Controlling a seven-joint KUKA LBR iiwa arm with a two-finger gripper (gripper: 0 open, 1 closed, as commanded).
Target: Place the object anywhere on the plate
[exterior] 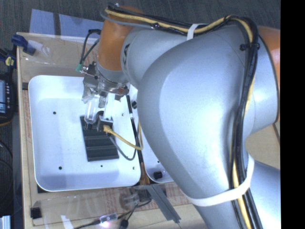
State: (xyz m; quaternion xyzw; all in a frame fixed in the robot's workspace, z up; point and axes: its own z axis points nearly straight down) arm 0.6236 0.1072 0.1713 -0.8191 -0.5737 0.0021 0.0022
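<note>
A dark grey ribbed rectangular slab point(100, 144) lies flat near the middle of the left white bin point(47, 128). My gripper point(95, 120) points down at the slab's far short edge, right over it or touching it; I cannot tell which. The tips are black and sit against the dark slab, so nothing can be made out between them. A yellow cable point(125, 142) loops from the gripper across the slab's right side. The arm's big grey body point(200, 109) hides anything to the right of the slab.
Only a small corner of the right bin point(157, 173) shows under the arm. The left bin's floor to the left of and in front of the slab is bare white. Cables and small parts lie along the bench's front edge point(124, 209) and left edge.
</note>
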